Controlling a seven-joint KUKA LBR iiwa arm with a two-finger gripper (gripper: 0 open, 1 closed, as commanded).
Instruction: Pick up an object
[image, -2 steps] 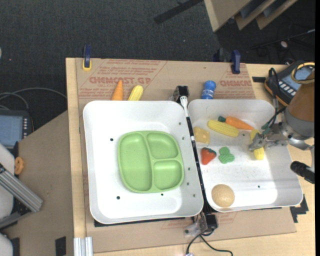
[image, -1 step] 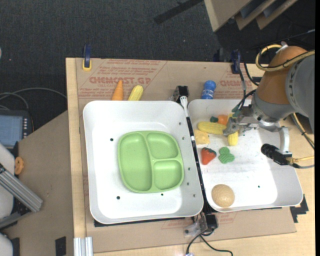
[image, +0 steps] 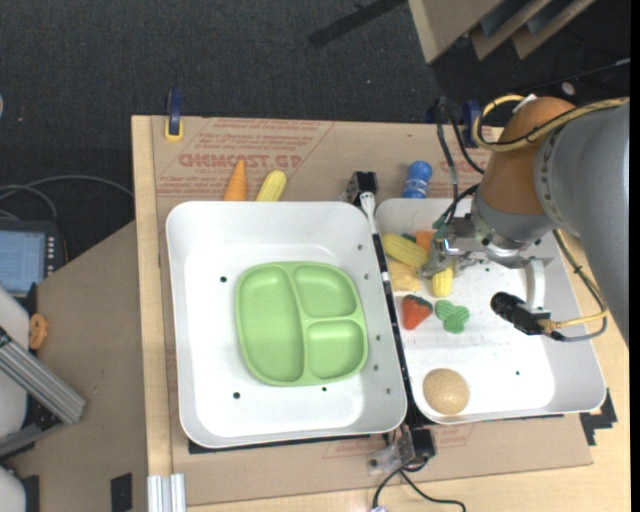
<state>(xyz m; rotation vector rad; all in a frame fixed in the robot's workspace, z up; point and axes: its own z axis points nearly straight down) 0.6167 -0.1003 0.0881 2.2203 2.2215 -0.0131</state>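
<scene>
Single fixed cam up high, angled down at both white bins (image: 200, 300), probably from the bench's (image: 160, 200) front.

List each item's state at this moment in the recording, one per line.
Pincer: low in the right bin, over the yellow toys; grip unclear.
Green divided plate: flat in the left bin.
Bread roll: lying free, near corner.
Red pepper: lying free.
Green broccoli: lying free, beside it.

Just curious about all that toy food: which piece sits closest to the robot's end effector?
The small yellow piece right under the end effector. The yellow corn, red piece, green piece and tan bun lie farther off.
</scene>
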